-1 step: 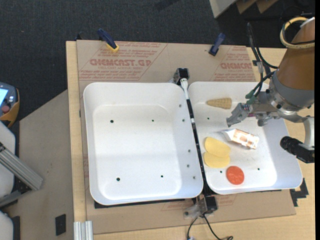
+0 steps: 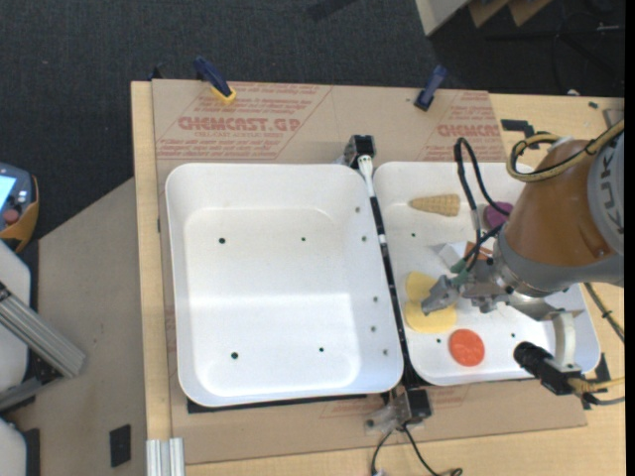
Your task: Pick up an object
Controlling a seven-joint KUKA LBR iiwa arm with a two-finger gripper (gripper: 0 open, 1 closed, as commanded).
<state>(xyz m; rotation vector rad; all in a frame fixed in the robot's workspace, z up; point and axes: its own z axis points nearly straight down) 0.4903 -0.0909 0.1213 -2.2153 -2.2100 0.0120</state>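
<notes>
The right bin [image 2: 397, 181] holds a flat yellow piece [image 2: 429, 319] near its left wall, a round red-orange disc [image 2: 466, 346] in front of it, and a tan cone [image 2: 437, 204] at the back. A purple item [image 2: 496, 211] peeks out beside the arm. My gripper [image 2: 439, 298] reaches in from the right and sits low over the yellow piece, its grey fingertips touching or just above it. The orange wrist band [image 2: 556, 216] hides the bin's right half.
The left bin [image 2: 278, 276] lies beside the right one, with a black divider strip [image 2: 385, 266] between them. Both rest on a cardboard sheet [image 2: 248, 117] held by clamps at the back. A black cable [image 2: 471, 181] loops over the right bin.
</notes>
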